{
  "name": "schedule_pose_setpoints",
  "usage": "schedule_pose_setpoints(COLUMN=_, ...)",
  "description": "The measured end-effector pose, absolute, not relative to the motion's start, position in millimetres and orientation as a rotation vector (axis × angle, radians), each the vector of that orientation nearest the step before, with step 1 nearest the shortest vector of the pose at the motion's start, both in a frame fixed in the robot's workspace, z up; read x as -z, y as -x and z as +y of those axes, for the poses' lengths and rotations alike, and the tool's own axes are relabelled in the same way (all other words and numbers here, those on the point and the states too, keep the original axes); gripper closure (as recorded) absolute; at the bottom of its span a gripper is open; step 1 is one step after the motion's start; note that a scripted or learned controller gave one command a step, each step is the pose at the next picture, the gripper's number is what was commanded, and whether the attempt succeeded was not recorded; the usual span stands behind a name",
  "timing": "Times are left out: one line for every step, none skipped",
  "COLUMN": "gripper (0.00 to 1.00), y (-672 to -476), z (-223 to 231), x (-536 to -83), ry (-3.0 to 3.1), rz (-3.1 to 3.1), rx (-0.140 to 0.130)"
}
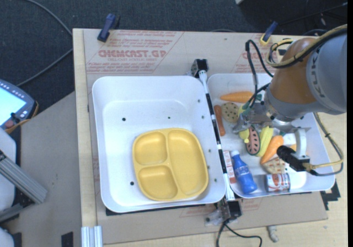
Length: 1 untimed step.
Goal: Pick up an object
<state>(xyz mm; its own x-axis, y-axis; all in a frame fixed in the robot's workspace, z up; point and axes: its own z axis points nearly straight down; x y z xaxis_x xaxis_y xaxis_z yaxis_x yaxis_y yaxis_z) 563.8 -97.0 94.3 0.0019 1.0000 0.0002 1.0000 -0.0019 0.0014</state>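
Here, gripper (249, 121) low among toy food in right bin (322, 182).

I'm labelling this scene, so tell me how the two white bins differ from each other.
The left white bin bears one thing, a yellow three-compartment plastic plate, with much bare floor around it. The right white bin is crowded with small items, among them an orange toy carrot, a blue bottle and a can. The grey arm with its orange band reaches over the right bin, not the left. Both are shallow, white and side by side.
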Motion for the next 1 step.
schedule_pose_setpoints(gripper=1.00, y=-537.1, z=-36.7, x=-270.1, ry=-2.219, rz=2.222, rx=-0.002)
